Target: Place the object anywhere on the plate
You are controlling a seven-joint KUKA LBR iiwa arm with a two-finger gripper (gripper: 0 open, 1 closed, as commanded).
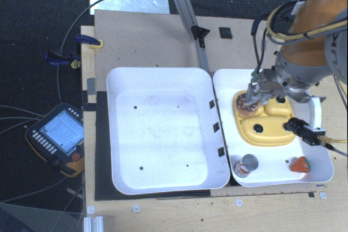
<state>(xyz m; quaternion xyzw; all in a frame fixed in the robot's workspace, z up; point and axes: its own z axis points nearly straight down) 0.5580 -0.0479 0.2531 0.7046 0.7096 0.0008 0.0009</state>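
A yellow plate [269, 126] lies in the right bin [321, 171], with two small dark spots on its surface. A round brown object [245, 109], like a small doughnut, rests on the plate's left part. My gripper [254, 96] hangs directly over that brown object, touching or nearly touching its upper right side. The grey arm with its orange band reaches in from the upper right and hides the plate's far edge.
A small silver can [246, 165] lies in the right bin's front left corner. A red strawberry-like item [299, 164] sits at the front right. The left bin [160, 127] stands beside it. A black cable clip [304, 132] hangs near the plate's right edge.
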